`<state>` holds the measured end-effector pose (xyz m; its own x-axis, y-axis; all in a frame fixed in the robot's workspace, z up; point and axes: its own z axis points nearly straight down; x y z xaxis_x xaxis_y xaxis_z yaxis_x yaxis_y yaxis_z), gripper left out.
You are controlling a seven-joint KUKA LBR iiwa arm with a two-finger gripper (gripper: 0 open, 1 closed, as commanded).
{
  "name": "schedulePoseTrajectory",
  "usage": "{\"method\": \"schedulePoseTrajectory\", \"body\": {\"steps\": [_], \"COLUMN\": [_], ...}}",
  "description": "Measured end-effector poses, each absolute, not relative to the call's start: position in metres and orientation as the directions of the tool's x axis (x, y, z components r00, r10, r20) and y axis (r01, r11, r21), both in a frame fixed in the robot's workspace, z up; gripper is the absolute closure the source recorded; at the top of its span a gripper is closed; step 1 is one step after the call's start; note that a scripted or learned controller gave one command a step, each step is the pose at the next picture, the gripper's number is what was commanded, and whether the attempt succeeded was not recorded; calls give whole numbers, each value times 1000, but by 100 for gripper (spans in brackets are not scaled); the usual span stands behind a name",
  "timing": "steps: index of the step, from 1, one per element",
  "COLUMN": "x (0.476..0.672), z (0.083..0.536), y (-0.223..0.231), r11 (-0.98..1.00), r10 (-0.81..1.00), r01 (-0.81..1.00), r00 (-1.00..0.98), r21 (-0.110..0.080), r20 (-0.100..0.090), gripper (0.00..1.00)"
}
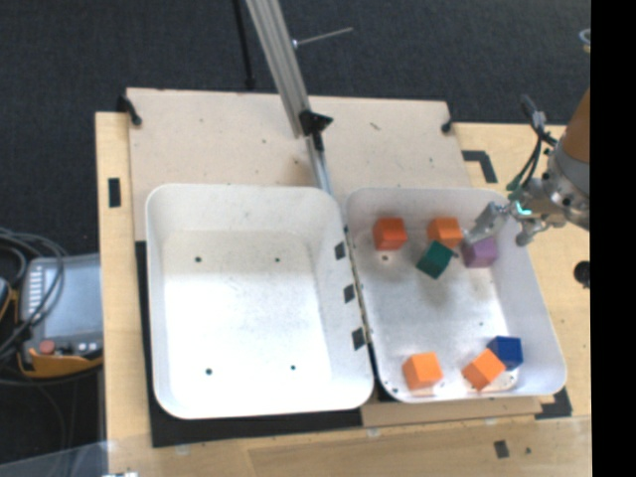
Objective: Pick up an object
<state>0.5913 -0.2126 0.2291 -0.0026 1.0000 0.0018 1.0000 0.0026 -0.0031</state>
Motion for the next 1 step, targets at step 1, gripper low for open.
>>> {"method": "schedulePoseTrajectory", "body": {"steps": [1], "x": [592], "z": [232], "y": [-213], "r11": [5], "r10": [1000], "r01": [1000], "r00": [-5], "r21": [1], "r20": [-1], "gripper": [0]}}
